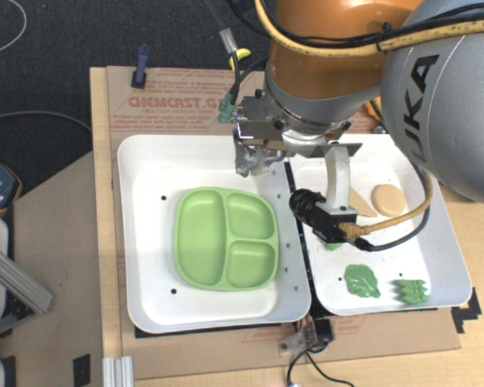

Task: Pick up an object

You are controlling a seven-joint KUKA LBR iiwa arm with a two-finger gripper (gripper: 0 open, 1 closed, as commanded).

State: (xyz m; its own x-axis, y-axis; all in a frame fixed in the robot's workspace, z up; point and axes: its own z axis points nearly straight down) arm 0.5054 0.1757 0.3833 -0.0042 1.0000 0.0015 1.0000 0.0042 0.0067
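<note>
Green plate (224,239) in left bin (143,216)

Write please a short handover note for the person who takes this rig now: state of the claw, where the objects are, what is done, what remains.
Claw: over the far corner of the left bin, next to the right bin; open or shut cannot be told; no object seen in it.
Left bin: green divided plate lying flat.
Right bin: tan round piece at the far side; leafy green piece and smaller green piece at the near side.
Done: nothing lifted.
Left: the whole pick.
</note>
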